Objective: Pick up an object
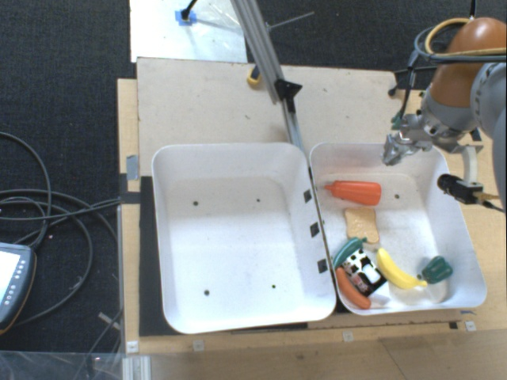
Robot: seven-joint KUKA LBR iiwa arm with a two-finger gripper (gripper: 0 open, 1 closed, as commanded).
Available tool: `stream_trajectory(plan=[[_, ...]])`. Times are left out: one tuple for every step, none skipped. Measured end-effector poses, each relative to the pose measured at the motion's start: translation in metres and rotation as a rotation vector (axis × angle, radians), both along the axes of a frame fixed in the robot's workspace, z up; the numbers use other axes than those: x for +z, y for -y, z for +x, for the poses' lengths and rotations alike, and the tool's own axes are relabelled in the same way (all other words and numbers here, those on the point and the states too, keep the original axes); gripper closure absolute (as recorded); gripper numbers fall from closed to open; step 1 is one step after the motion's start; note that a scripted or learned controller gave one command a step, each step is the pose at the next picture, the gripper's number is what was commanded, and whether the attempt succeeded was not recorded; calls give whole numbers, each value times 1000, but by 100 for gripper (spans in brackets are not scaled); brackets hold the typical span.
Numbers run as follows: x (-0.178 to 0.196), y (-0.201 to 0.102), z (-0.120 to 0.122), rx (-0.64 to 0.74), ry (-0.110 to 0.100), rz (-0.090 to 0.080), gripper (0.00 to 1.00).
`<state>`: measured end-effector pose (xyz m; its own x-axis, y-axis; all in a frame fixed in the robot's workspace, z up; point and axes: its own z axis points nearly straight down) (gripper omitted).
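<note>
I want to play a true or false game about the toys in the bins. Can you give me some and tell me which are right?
1. The orange plastic carrot lies in the right white bin. True.
2. The yellow plastic banana lies in the left white bin. False: it lies in the right bin, near its front.
3. The tan toast-shaped piece lies between the carrot and the banana. True.
4. The gripper is holding the carrot. False: it hangs over the right bin's back edge, apart from the carrot.
5. The dark green toy is beside the banana. True.
</note>
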<state>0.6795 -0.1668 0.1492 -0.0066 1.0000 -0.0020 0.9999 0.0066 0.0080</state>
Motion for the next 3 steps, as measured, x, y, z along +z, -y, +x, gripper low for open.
stream_trajectory(plan=[[65, -5, 2, 1, 2, 0, 100], [63, -5, 3, 0, -4, 1, 100], [58, -56, 6, 4, -6, 4, 100]])
